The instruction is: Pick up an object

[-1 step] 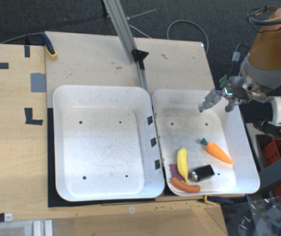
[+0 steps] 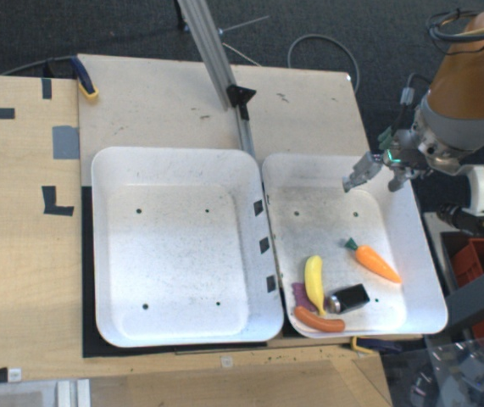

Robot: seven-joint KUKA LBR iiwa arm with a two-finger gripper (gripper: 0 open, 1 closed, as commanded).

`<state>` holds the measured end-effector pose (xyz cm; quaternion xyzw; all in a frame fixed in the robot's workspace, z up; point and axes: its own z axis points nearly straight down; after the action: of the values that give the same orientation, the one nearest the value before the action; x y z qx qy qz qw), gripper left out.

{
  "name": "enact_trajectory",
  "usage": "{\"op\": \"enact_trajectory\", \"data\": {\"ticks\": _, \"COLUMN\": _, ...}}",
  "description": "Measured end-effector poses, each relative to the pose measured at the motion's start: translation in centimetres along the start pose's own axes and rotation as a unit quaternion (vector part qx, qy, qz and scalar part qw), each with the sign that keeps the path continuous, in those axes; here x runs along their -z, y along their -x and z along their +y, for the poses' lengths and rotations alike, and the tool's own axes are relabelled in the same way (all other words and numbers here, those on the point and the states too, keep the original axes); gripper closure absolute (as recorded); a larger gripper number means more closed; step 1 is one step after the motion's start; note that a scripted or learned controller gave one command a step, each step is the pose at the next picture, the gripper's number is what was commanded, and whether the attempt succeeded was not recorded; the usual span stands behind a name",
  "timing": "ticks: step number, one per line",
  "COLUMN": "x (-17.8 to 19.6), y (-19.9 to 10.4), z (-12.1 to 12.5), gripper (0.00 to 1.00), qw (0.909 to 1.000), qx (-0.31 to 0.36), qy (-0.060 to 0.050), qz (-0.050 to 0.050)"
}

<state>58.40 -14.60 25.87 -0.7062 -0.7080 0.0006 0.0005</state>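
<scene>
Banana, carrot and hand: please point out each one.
banana (image 2: 313, 283), camera view, middle of its yellow body.
carrot (image 2: 377, 264), camera view, middle of its orange root.
hand (image 2: 377, 170), camera view, between its fingertips.

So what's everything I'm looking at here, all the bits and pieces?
left bin: one, white, left half of the bench.
right bin: one, white, beside the left bin.
banana: one, yellow, near end of the right bin.
carrot: one, orange with a green tip, right bin, right of the banana.
sausage: one, reddish orange, right bin's near edge, below the banana.
black block: one, black with a silvery end, right bin, between banana and carrot.
purple piece: one, purple, partly hidden beside the banana.
metal rail: one, grey, slanting in from the top.
arm: one, grey and orange, right side.
pincer: one, grey, at the right bin's far right corner, holding nothing.
</scene>
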Motion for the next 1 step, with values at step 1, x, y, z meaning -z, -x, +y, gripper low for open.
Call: {"op": "enact_trajectory", "data": {"ticks": 1, "x": -6.00, "y": 0.58, "z": 0.45, "gripper": 0.00, "qw": 1.0000, "qx": -0.001, "qy": -0.003, "qz": 0.000}}
